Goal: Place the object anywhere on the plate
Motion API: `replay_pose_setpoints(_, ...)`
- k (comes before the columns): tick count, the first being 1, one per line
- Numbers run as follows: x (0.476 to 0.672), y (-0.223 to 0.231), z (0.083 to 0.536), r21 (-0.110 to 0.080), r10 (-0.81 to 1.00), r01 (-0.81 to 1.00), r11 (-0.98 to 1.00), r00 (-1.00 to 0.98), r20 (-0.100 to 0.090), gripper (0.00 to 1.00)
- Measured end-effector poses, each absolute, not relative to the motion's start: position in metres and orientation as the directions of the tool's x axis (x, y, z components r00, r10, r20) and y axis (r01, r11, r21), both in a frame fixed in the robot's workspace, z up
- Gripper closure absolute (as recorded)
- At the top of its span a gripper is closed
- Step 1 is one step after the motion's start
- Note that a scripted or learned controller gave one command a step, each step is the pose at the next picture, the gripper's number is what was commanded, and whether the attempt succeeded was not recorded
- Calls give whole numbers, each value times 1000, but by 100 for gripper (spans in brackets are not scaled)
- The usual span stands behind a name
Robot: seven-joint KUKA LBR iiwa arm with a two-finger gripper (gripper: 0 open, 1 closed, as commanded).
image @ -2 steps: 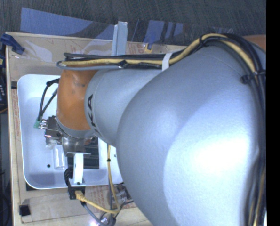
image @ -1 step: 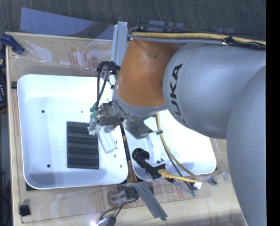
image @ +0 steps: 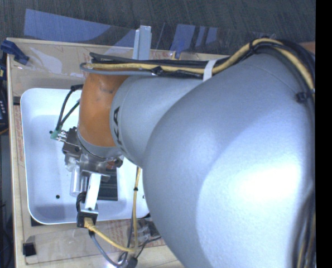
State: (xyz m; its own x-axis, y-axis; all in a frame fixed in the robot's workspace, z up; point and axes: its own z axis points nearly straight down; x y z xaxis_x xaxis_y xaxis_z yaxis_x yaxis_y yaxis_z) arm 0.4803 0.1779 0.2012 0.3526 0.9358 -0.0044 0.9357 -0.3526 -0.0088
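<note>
Nearest to us is the grey arm [image: 227,166], whose bulky upper link covers most of the view's right and centre, and much of the bench with it. Past the orange band [image: 96,110] it reaches down into the white bin [image: 34,149] at the view's left. There the gripper [image: 75,184] hangs low over the bin floor, towards the bin's near wall.

We cannot tell whether the gripper is open or closed, as its tip is small and washed out against the white floor. Nor can we make out anything held in it.

As for progress, we judge the task unfinished. With so much covered by the arm, we cannot tell where the object or the plate lies. The bare part of the bin floor carries only a small dark speck [image: 58,196] just left of the gripper (too small for us to say whether it is a thing or a mark). What seems to be left is the whole job: secure the object, carry it over and set it on the plate.

We cannot give the object's heading or long axis, and we would rather not guess. The wooden bench [image: 54,239] borders the bin on the near side.
</note>
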Motion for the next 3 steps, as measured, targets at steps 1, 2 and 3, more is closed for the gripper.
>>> replay_pose_setpoints(1, 480, 178, 201, -8, 936, 936, -353, 353, -4, 0)
replay_pose_setpoints(2, 476, 167, 324, -1, 962, 962, -272, 272, 1, 0)
replay_pose_setpoints(3, 474, 200, 171, -6, 832, 832, -555, 555, -7, 0)
